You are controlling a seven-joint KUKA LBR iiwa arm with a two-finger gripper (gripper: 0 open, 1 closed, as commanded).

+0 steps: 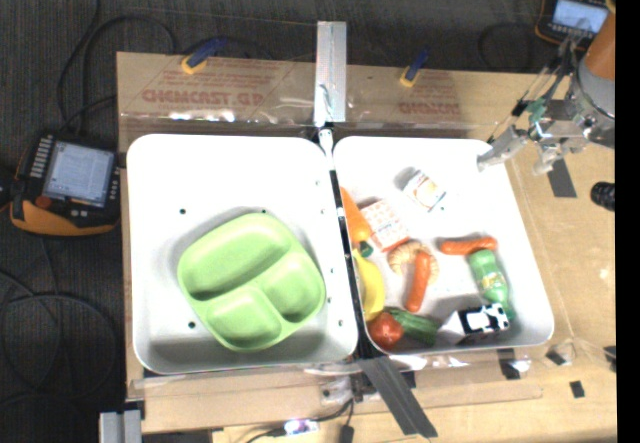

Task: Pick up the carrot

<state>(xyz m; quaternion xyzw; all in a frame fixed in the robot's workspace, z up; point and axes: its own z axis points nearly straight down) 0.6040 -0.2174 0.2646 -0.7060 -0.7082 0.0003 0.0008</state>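
Hovering over the upper right corner of the right bin (520,231), the gripper (520,141) carries nothing, and whether it stands open or closed I cannot tell at this distance. The carrot (346,216) lies well apart from it, a slim orange taper pressed along the bin's left wall, partly tucked beside a printed packet (385,223). My judgement: come down from above with the jaws across its width, keeping clear of the wall and the neighbouring yellow fruit (370,286).

Arm reaches in from the upper right; gripper (512,145) hangs tilted, fingers spread apart
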